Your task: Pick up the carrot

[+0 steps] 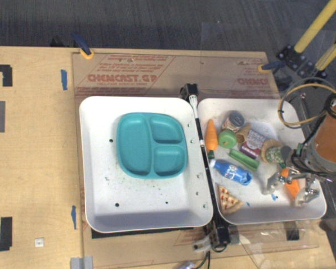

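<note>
The carrot lies along the right bin's inner wall, long axis running near to far, well apart from the gripper low at the opposite near corner, whose grip I cannot tell in the blur.

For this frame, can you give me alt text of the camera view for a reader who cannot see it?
The gripper is low over the right bin, near an orange piece at its right end, while the carrot lies by that bin's left wall among other toy food. The left bin holds a teal divided plate.
</note>
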{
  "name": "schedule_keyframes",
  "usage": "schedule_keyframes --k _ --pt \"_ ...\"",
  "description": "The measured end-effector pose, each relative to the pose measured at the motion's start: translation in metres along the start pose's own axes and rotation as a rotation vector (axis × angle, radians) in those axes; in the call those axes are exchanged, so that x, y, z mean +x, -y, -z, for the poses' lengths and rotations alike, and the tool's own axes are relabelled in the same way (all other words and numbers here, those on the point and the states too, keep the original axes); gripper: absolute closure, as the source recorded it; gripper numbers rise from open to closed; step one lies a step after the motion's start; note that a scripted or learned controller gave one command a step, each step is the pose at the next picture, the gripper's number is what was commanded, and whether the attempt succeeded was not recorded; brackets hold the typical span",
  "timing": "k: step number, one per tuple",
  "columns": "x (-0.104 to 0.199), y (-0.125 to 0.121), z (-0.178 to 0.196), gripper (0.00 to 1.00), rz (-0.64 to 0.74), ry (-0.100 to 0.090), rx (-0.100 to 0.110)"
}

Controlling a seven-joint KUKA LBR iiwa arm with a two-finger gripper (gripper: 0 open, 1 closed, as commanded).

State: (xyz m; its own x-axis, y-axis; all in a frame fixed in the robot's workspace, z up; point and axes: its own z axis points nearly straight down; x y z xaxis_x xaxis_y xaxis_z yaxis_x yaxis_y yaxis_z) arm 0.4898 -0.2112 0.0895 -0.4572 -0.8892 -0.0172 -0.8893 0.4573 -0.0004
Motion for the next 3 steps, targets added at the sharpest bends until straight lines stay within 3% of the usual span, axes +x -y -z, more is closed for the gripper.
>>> schedule_keyframes --k 1,2,3 --pt "0.0 0.006 0.013 1.0 0.0 0.0 0.018" --pt "-0.006 0.004 0.013 0.0 0.004 0.009 0.013" --pt "-0.008 -0.006 0.001 0.0 0.338 0.015 -0.001"
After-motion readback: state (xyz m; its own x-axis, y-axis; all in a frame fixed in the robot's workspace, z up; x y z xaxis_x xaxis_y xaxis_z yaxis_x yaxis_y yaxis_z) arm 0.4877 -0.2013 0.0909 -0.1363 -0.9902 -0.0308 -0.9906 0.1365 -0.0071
